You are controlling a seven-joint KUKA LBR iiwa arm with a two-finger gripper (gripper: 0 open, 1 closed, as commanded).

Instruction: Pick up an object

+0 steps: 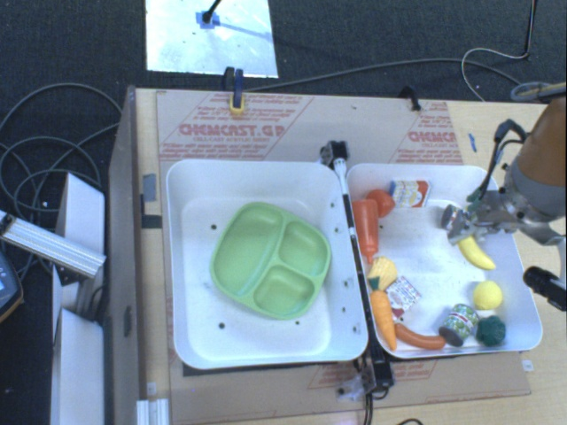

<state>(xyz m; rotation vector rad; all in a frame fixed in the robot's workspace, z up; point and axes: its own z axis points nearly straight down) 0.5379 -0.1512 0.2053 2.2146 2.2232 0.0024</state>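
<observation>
The right bin (425, 237) holds several toy foods. A yellow banana (477, 254) lies near its right wall. My gripper (458, 223) hangs just above and to the left of the banana's upper end, low over the bin floor. Nothing visibly hangs from it. A yellow lemon (487, 295), a small can (458, 322) and a green broccoli (492, 329) sit in the near right corner. An orange carrot (384, 319), an orange sausage (418, 337), a corn piece (383, 271) and a small packet (406, 292) lie along the left side.
A red-orange bottle (366, 223) and a small white and red carton (409, 191) lie at the far left of the right bin. The left bin (195, 228) holds a green divided plate (270, 260). The arm's grey body (536, 180) overhangs the right bin's right edge.
</observation>
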